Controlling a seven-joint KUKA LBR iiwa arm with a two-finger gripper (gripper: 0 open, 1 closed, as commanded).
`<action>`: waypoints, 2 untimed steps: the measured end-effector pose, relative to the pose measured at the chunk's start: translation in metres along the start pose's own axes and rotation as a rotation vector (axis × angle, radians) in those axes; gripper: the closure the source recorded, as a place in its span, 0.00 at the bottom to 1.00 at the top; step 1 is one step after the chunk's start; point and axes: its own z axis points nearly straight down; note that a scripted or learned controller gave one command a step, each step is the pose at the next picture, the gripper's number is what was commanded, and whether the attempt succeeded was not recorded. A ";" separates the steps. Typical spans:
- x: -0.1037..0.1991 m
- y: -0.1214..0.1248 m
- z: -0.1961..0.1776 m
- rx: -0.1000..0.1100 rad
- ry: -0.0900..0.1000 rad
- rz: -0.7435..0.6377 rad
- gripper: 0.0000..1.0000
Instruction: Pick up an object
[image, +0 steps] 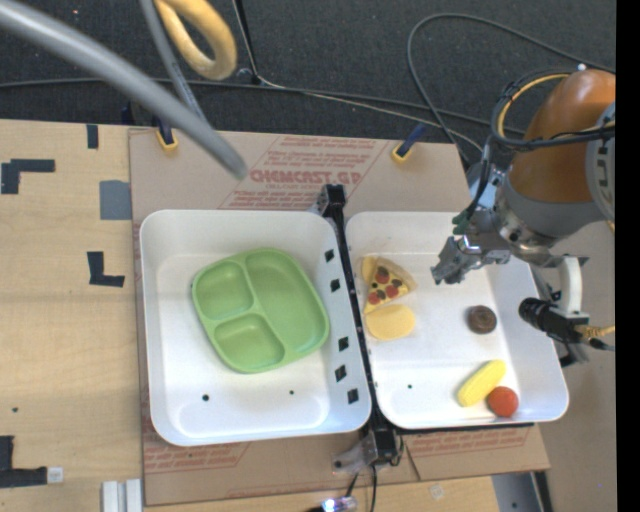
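Right now the gripper (452, 268) hangs over the right bin (440, 395), its fingers too blurry to tell open from closed, near the small brown cookie (482, 319), which looks light, hard and easy to pinch by its sides.

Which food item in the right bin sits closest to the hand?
The pizza slice, just left of the hand. The brown cookie lies a bit farther; the banana and tomato lie farthest.
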 end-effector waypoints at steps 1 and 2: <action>0.049 0.006 -0.004 0.000 0.001 -0.005 1.00; 0.104 0.022 -0.004 0.001 0.002 -0.007 1.00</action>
